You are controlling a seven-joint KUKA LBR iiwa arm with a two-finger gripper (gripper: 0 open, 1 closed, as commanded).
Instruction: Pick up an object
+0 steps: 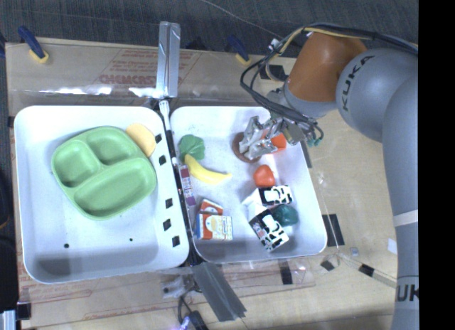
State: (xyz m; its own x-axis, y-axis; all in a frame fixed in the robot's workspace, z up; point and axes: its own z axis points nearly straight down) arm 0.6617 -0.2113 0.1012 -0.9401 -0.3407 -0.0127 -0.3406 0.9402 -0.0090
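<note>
Grey arm (370, 87) carries the letters "KUKA". Its gripper (257, 136) hangs above the right bin (213, 119), near the banana (206, 171); its opening I cannot tell.

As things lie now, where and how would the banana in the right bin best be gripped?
Probably across the thick middle of the banana, coming straight down from above. It lies flat on the right bin's floor, slanting from upper left to lower right, so the claw would close across its narrow width. The green broccoli-like piece crowds its upper end; the middle looks freer.
</note>
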